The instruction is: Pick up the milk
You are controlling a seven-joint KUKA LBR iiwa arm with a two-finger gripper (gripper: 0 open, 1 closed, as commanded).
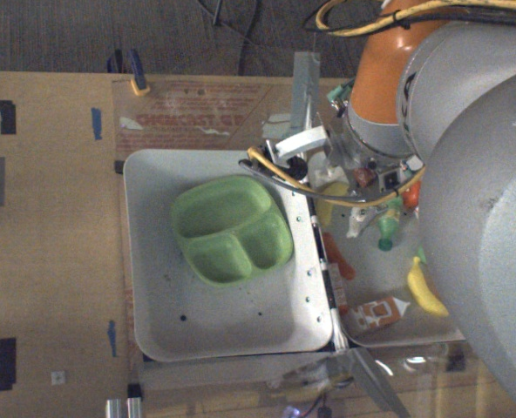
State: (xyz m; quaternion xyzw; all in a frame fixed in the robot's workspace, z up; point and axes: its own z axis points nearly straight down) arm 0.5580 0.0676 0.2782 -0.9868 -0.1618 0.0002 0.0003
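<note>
Milk (382, 311) is lying on its side near the front edge of the right bin (371, 333), a small carton with an orange-and-white face and a white gabled end, just left of the banana (424, 289). I am hanging my claw (363, 200) over the far half of that same bin, near the wall shared with the left bin (145, 259), amid cables and a yellowish item I am not identifying with confidence. I cannot tell from this view how the claw is set; my own wrist and the orange band are covering it. Judgement: the pick is not yet done, since the carton is resting in the bin, apart from the claw, with a red-orange item (338, 256) and a green bottle (386, 231) lying between. Remaining, as I am reading it: travel toward the front of the bin, descend over the carton, close, lift. The green divided plate (232, 229) is sitting in the left bin, not part of this job.
</note>
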